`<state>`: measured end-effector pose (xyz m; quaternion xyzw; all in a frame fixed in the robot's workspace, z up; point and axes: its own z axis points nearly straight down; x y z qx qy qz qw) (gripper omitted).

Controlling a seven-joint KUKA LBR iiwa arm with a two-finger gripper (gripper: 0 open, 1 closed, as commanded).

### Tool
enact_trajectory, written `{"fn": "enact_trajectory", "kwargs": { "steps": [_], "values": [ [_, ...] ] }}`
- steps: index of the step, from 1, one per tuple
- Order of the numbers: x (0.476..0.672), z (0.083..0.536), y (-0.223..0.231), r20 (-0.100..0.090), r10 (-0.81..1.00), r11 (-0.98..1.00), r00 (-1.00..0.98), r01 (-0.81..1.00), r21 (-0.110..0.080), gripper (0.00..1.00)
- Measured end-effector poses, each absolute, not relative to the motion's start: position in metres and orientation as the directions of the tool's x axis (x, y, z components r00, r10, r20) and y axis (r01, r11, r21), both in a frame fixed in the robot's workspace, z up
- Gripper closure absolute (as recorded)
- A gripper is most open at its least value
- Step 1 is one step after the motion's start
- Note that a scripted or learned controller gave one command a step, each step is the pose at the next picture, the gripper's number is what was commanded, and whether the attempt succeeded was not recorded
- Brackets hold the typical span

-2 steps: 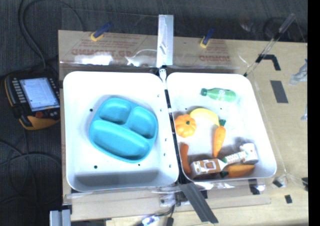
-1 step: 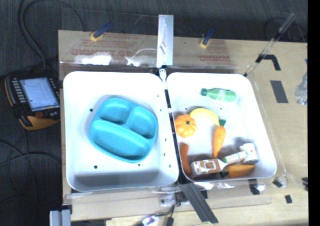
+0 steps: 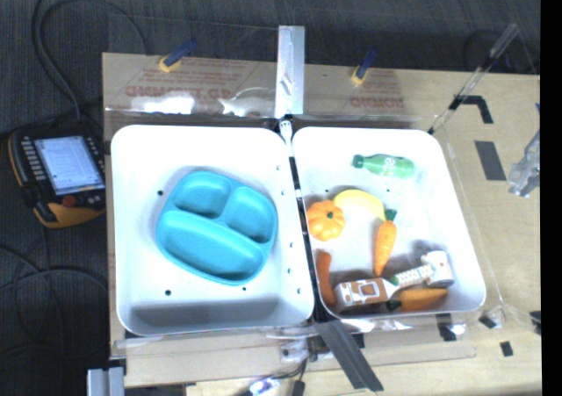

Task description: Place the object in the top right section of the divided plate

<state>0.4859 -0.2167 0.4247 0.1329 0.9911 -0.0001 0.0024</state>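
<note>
Wooden bench (image 3: 505,210), blue divided plate (image 3: 217,226) in left bin (image 3: 132,210), toy food in right bin (image 3: 457,201)

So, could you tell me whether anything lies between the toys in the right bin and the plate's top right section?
Only the two bins' adjoining walls stand between the toy food in the right bin and the blue divided plate. Its top right section holds nothing visible.

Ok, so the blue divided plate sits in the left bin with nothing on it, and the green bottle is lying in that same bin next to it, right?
Not quite. The camera view shows the green bottle lying in the right bin, near its far edge, above the banana and pumpkin. The rest holds: the blue divided plate sits in the left bin with nothing on it.
</note>
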Motion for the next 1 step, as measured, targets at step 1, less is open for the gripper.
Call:
{"fn": "enact_trajectory", "kwargs": {
  "steps": [1],
  "values": [
    [0.4853,0.4351,-0.2234,-0.005,-0.097,0.995,-0.995,-0.097,-0.003,1.00]
  ]
}}
